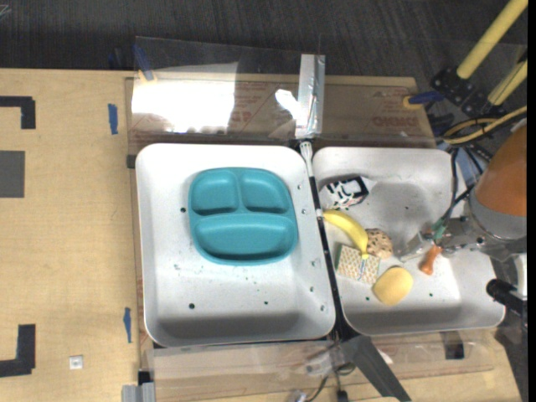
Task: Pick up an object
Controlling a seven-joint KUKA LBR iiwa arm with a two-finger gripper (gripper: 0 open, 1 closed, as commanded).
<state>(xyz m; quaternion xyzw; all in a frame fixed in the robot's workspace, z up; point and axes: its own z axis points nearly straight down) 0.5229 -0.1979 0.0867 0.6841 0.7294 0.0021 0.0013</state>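
Note:
The right bin point(394, 308) holds several small items. A yellow banana point(347, 228) lies near its left wall, with a black-and-white piece point(345, 190) behind it. A speckled cookie point(379, 242) and a tan waffle square point(358, 264) sit beside the banana. A yellow lemon point(392, 284) rests toward the front. A small orange carrot point(429, 260) lies right of the middle. My gripper point(432, 234) reaches in from the right, low in the bin, just above and touching or nearly touching the carrot's top end. Nothing is clearly held.
The left bin point(167, 300) bears a teal divided plate point(243, 214). A clear plastic sheet with a metal strip point(310, 95) stands behind the bins. Yellow poles and cables point(477, 99) crowd the far right. The orange band of the arm point(509, 182) hangs over the right bin's edge.

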